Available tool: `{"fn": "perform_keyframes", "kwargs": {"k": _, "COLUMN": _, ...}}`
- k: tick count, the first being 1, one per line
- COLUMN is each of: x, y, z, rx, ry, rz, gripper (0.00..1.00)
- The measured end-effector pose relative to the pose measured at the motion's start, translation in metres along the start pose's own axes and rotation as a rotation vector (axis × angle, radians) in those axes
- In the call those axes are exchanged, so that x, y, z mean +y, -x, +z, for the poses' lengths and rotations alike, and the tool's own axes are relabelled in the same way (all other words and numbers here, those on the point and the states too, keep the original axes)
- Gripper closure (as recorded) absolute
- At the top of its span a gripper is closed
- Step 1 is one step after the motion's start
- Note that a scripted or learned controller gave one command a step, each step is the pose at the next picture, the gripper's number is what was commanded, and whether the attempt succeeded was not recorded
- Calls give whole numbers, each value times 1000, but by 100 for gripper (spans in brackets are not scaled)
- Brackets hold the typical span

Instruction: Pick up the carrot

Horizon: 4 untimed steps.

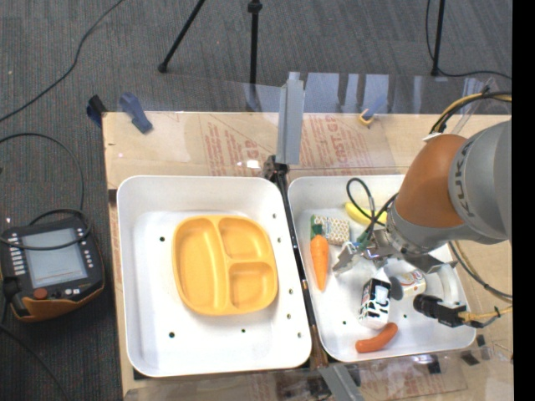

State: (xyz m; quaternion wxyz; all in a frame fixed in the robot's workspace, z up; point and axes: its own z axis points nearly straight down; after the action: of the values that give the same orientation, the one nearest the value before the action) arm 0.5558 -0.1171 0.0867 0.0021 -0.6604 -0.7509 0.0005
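The carrot [319, 260], orange with a green top, lies lengthwise near the left wall of the right bin [334, 345]. My gripper [358, 256] hangs low over that bin just to the right of the carrot, its grey fingers [344, 263] spread apart. Nothing sits between them. The arm's orange band and grey wrist cover the bin's right part.
The left bin [138, 224] holds a yellow divided plate [224, 264]. In the right bin lie a yellow banana [358, 215], a white mesh-wrapped item [334, 228], a black-and-white object [376, 301] and a red sausage [375, 338]. A teach pendant [50, 266] rests on the floor at left.
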Motion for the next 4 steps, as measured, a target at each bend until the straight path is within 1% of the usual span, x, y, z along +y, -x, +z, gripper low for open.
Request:
{"fn": "perform_keyframes", "kwargs": {"k": 1, "x": 22, "y": -30, "z": 0, "rx": 0, "ry": -1, "rz": 386, "gripper": 0}}
{"fn": "perform_keyframes", "kwargs": {"k": 2, "x": 69, "y": -48, "z": -100, "rx": -2, "ry": 1, "rz": 328, "gripper": 0}}
{"fn": "perform_keyframes", "kwargs": {"k": 3, "x": 4, "y": -12, "z": -21, "rx": 0, "ry": -2, "rz": 97, "gripper": 0}}
{"fn": "perform_keyframes", "kwargs": {"k": 4, "x": 0, "y": -8, "z": 0, "rx": 0, "ry": 1, "rz": -193, "gripper": 0}}
